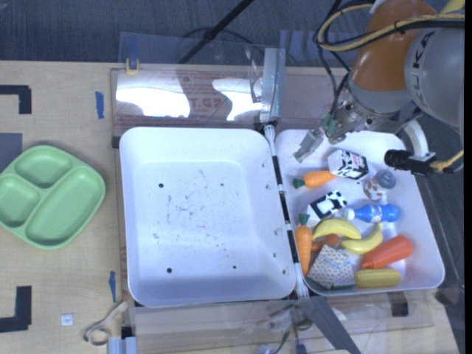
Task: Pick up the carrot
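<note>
Two white bins: the left bin (147,153) bare, the right bin (431,253) crowded. Two carrots show, one carrot (320,178) near the back-left corner, another (303,247) against the left wall. The gripper (308,147) hangs just above the first, fingers apart, holding nothing

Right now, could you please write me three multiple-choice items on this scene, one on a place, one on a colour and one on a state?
1. Which bin holds the toys?
A. The left bin
B. The right bin
C. Both bins

2. What colour is the divided plate on the bench?
A. Green
B. Red
C. Blue

3. Where is the small carrot now?
A. Lifted between the fingers
B. On the green plate
C. Lying in the bin, below the gripper

Answers: 1 B, the toys crowd the right bin. 2 A, the plate is pale green. 3 C, the carrot rests on the bin floor, apart from the gripper.
</note>
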`<state>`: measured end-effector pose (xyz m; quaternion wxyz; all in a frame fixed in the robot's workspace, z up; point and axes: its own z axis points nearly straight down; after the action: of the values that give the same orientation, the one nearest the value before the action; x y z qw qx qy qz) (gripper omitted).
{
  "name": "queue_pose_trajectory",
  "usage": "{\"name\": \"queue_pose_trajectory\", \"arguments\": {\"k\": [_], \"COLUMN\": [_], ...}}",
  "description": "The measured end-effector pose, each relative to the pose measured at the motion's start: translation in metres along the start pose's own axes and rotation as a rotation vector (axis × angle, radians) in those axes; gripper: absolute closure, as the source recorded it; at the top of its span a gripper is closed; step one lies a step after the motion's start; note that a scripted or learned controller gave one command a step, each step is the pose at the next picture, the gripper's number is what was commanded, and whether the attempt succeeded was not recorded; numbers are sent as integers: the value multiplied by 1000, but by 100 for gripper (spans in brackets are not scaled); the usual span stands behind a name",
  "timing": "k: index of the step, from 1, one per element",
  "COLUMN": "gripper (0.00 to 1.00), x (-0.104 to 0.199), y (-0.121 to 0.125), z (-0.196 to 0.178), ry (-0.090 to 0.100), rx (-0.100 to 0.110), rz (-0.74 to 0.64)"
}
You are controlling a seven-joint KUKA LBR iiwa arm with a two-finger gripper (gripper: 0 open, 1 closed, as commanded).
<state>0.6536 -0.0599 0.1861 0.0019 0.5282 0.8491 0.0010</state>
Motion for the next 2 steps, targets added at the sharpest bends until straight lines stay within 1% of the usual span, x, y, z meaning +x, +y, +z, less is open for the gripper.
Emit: {"name": "queue_pose_trajectory", "arguments": {"k": [1,2], "gripper": [0,0], "x": [24,33], "y": [-19,-50], "z": [1,1], "ry": [3,3], "rx": [3,3], "rz": [-99,-129]}}
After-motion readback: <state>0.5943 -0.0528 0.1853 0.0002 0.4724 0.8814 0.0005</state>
